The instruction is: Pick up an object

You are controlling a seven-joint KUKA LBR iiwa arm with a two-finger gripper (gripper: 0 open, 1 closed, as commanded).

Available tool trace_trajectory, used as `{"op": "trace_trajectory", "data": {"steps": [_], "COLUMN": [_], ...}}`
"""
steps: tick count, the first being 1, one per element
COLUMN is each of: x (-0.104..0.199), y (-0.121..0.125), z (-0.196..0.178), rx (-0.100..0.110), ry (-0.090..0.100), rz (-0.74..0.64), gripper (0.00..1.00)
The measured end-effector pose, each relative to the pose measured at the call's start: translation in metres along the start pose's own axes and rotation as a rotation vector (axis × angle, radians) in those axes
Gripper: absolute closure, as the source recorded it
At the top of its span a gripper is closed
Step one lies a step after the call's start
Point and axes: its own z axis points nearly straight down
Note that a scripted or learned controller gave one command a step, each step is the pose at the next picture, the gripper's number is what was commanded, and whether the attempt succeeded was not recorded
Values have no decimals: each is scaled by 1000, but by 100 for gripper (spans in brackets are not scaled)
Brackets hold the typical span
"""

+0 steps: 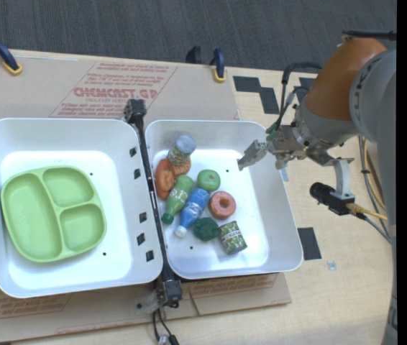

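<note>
Here, hand [250,157] over right bin's [279,221] far-right corner, grip state unclear, donut [223,205] well down-left of it.

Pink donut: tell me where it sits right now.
In the camera view, the pink donut lies in the right bin, right of the blue bottle, just below the green apple and above the small can.

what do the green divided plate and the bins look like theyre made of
Light green three-compartment plate: looks like moulded plastic, matte, with soft rounded ridges and even colour. Two shallow white bins, left and right: probably thin glossy plastic, with smooth rounded corners and faint sheen.
</note>
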Motion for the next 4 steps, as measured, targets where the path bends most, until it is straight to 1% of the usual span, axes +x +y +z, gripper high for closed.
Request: {"op": "trace_trajectory", "data": {"steps": [4], "x": [0], "y": [0], "z": [0], "rx": [0], "ry": [0], "rz": [0], "gripper": [0]}}
